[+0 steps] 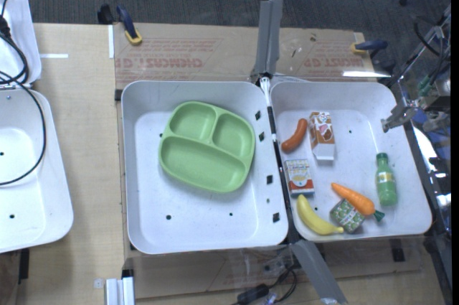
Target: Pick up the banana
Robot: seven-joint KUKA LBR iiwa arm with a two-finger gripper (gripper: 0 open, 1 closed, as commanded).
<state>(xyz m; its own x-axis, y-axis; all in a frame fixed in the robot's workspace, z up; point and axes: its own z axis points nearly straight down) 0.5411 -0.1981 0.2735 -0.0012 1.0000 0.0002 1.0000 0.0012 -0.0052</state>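
The pick had not yet begun: the banana lay untouched at about six o'clock in the right bin, close to the front wall. What seemed to be the gripper hung at the bin's three o'clock rim, well apart from the fruit; the view there was too cluttered to tell whether it was open or closed. The next move called for a reach across to the front-left part of the bin and a descent over the banana's curved middle. A green-wrapped packet sat just beside the banana's right end, with a carrot above it and a small red carton near at twelve o'clock, leaving little room. A sausage, a juice carton and a green bottle lay farther off. The left bin held a green divided plate.
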